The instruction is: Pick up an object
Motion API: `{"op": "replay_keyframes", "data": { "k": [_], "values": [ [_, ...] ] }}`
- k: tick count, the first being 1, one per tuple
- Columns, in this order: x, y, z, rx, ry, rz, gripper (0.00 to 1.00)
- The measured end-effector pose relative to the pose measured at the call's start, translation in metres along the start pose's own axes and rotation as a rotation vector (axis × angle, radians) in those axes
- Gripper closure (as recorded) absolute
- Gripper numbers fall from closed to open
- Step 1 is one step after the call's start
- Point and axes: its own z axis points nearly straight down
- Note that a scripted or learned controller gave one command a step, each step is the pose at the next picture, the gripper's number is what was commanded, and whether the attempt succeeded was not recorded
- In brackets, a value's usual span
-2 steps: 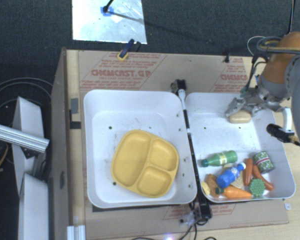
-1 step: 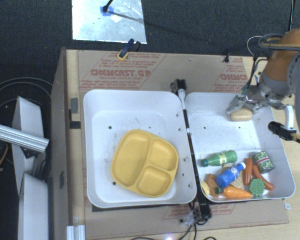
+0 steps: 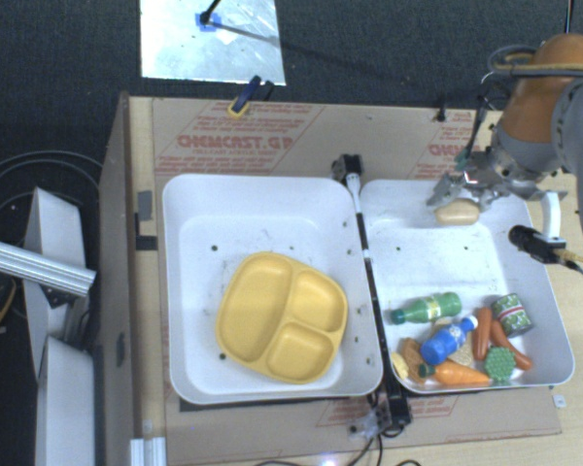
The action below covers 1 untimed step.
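From my remote station, the view starts at the near rim of the right-hand shallow white plastic bin (image 3: pixel 554 357), where a heap of toy food lies well below the end effector (image 3: pixel 463 190) and toward the camera: an orange plastic carrot (image 3: pixel 460 375), a blue plastic bottle with a white cap (image 3: pixel 445 341), a green plastic bottle with a pale label (image 3: pixel 426 309), a small green-and-white can (image 3: pixel 512 314) and a knobbly green round piece (image 3: pixel 498 362). Down and to the left of the end effector, in the left-hand white bin (image 3: pixel 189 260), sits a yellow three-compartment plastic tray (image 3: pixel 282 316).

Farther back, the end effector hangs at the far edge of the right bin, directly over a pale beige rounded lump, bread-like in look (image 3: pixel 457 214). That lump seems the object in hand. It lies just beneath the tool, touching or almost touching it; I cannot tell which.

To do this step well, I would centre the tool over the lump's short axis, close gently, since it may be soft or roll, and lift straight up, clear of the bin's back wall.

I cannot make out whether the end effector is released or clenched. The grey wrist (image 3: pixel 525 153) and cabling blur together there. Some of the heaped items overlap, so a few shapes stay unidentified.
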Motion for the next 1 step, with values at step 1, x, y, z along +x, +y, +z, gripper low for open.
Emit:
{"op": "replay_keyframes", "data": {
  "k": [1],
  "values": [
    [0.0752,-0.0436,-0.0517,0.001,0.002,-0.001,1.00]
  ]
}}
